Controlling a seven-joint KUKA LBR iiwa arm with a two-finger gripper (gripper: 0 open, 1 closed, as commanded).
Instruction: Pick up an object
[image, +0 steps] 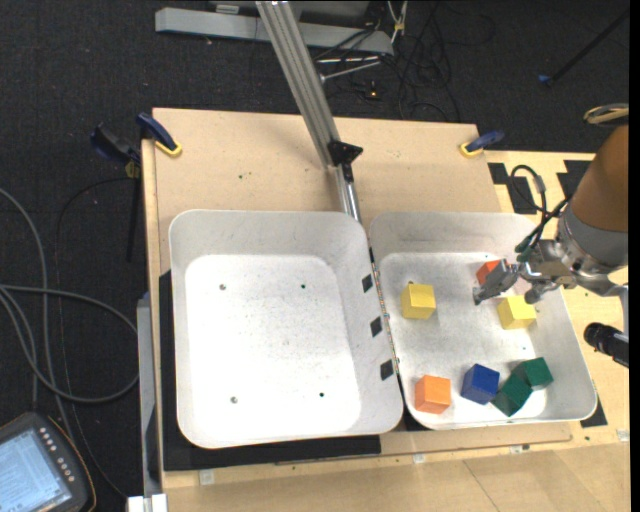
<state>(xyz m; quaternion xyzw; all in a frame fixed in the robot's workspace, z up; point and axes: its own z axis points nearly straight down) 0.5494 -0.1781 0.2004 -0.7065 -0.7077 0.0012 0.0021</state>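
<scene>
over the right bin, blocks below me

the counter (420, 170) is a pale board on a dark floor, with two shallow white bins side by side on it. the left bin (200, 240) is the broader of the two, and the right bin (440, 235) sits touching it along the middle seam. my arm (605, 200) comes in from the right, grey at the wrist. my gripper (510, 283) hangs over the upper right part of the right bin; whether it is spread or closed i cannot tell from this angle, and i see no block between its tips.

the blocks all lie in the right bin. a yellow block (419, 300) sits toward the left of it, apart from the rest. a second yellow block (516, 313) lies just below my gripper. a small red block (487, 270) is partly hidden right beside the gripper. along the near edge sit an orange block (433, 392), a blue block (481, 383), a dark green block (513, 393) and a lighter green block (537, 372), the last three close together.
</scene>
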